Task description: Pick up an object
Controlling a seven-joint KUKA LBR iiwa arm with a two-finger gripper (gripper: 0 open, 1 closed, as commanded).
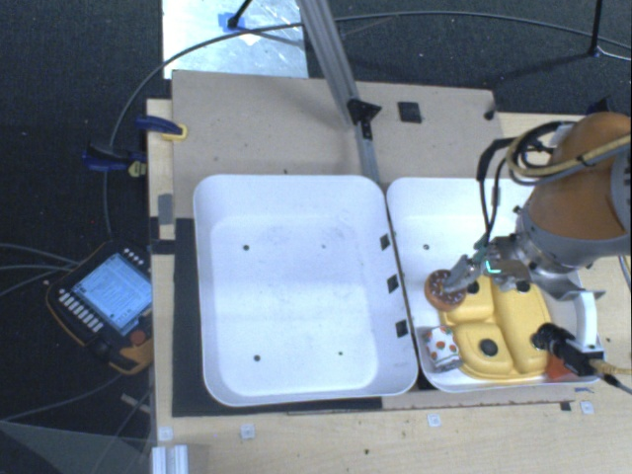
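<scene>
Camera view, entry: brown round object point(440, 290) lying in right bin point(434, 215), at nine o'clock of a yellow toy point(499, 329). Gripper point(460, 279) low over the round object, touching or nearly so; finger state cannot be told. Patterned small item point(440, 347) at six o'clock. Nothing lifted; grasp and raise judged outstanding.
</scene>
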